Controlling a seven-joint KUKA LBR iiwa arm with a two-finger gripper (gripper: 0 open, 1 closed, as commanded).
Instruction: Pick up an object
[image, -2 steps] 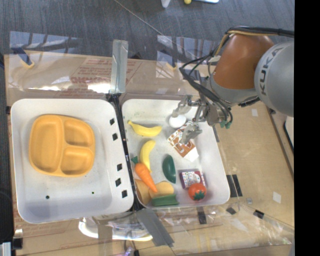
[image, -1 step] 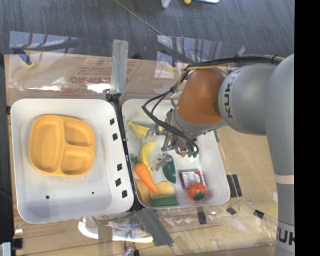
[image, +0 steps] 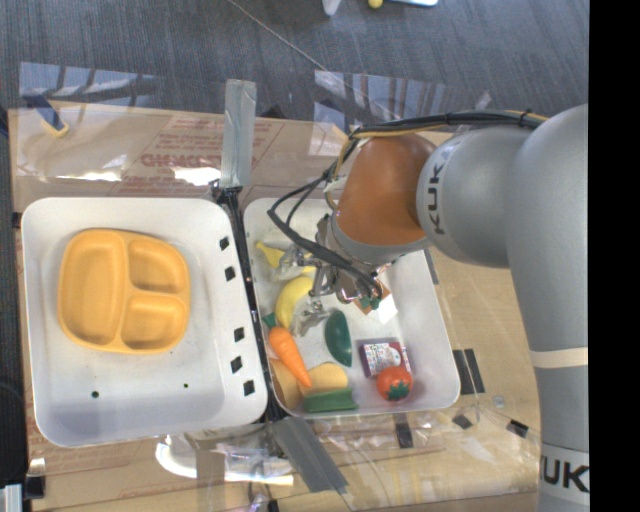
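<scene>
Gripper (image: 318, 300): hanging over the banana (image: 292, 298); finger state impossible to tell.
Carrot (image: 287, 348): lying at 7 o'clock.
Green vegetable (image: 339, 338): lying at 5 o'clock.
Tomato (image: 395, 383): sitting farther out.

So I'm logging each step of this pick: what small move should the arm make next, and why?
Probably a short straight descent. The gripper hangs in the right bin over the yellow banana, with the orange carrot and green vegetable close by, so sideways motion risks nudging those.
</scene>
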